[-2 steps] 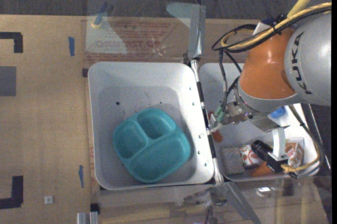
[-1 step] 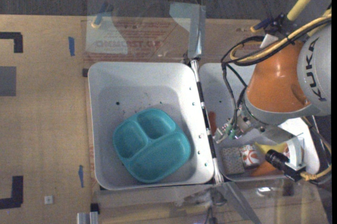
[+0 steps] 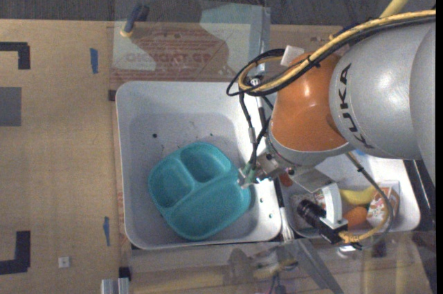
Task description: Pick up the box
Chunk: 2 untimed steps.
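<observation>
Your box (image 3: 383,206) lay in the right bin (image 3: 412,216), mostly hidden by the arm (image 3: 360,99), so its long axis was unclear. It sat right of the gripper (image 3: 250,176), above the teal plate (image 3: 197,189).

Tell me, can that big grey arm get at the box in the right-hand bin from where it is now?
Probably yes: the box lies in the right bin beside a banana, and the arm hangs above that bin with nothing between.

box (image 3: 380,206) | white with red and printed colours | right bin, far right corner | partly hidden by arm
</observation>
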Motion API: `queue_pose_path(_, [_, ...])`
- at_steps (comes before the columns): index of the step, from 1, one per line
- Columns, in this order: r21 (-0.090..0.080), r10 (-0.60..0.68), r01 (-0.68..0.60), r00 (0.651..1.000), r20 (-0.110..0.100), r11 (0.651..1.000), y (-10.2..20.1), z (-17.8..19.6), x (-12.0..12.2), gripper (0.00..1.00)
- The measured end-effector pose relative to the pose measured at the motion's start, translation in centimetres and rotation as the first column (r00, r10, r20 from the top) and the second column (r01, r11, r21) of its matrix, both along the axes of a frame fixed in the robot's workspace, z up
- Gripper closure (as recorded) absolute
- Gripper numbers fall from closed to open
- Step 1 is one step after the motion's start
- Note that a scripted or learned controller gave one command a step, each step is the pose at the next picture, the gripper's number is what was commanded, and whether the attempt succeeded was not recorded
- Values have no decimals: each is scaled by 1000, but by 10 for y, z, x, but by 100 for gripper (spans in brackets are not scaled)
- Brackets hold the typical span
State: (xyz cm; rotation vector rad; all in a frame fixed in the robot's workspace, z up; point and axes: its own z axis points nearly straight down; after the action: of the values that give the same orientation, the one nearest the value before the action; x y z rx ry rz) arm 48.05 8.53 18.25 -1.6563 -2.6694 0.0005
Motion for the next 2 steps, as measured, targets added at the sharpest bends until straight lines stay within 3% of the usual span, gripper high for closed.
queue_pose_path(2, [0,-10,10,1000,1,1000,-4,16,5,100])
